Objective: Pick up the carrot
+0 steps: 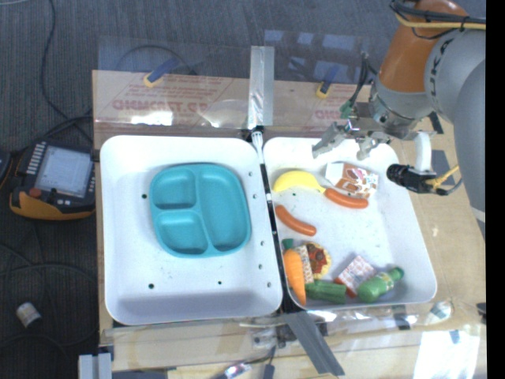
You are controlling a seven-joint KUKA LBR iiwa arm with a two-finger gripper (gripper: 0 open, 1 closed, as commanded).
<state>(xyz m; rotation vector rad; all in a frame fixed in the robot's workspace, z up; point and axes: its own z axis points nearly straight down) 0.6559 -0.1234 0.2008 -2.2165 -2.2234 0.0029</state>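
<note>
Carrot (293,272): 1, right bin (410,235) | sausages (296,224): 2 | hand (348,142): fingers apart, holding nothing

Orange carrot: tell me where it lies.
The orange carrot lies in the right white bin, near corner against the left wall, beside a green cucumber.

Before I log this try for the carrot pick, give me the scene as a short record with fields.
target: carrot, lying at the near left of the right bin, beside a green vegetable
gripper: gripper open, above the bin's far edge, holding nothing
gap: carrot lies across the bin from the gripper
nearby: banana, two sausages
left bin: teal divided plate
</note>
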